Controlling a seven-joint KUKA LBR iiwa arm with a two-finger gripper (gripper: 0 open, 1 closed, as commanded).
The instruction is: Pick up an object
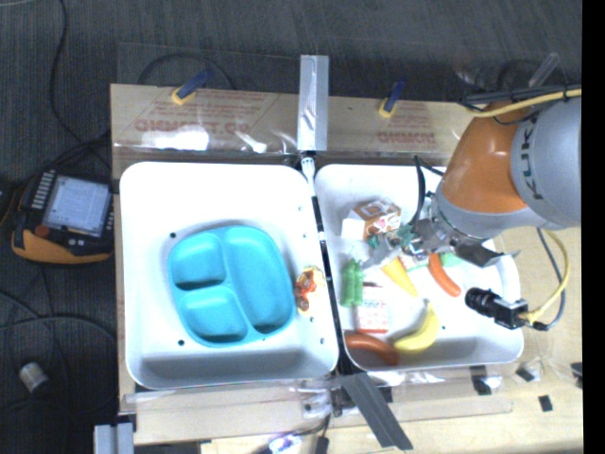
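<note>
Broadly, the layout: two shallow white bins stand side by side on a brown tabletop (236, 112), the left bin (142, 253) and the right bin (506, 287) meeting along a dark middle seam.
Arm (558, 159): grey with an orange band (477, 173), reaching in from the right over the far right part of the right bin.
Gripper (412, 238): low over the middle of the right bin, amid the clutter; whether the jaws are released or clenched cannot be told from this angle.
Carton (378, 218): small, brown and red, just left of the gripper toward the far wall.
Yellow piece (399, 274): tilted, just in front of the gripper.
Orange piece (444, 274): carrot-like, just right of the yellow piece and near the gripper.
Green piece (352, 282): lengthwise beside the left wall of the right bin.
White and red packet (374, 312): between the green piece and the banana.
Banana (421, 331): curved, close to the near wall.
Red sausage (371, 344): in the near left corner, just beside the banana.
Blue tray (232, 282): three compartments, in the middle of the left bin.
Small orange-brown thing (307, 288): against the right wall of the left bin, beside the tray; too small to identify.
Handheld unit (68, 211): screen upward, on the dark floor left of the tabletop.
Blue clip (189, 88): on the far edge of the tabletop.
</note>
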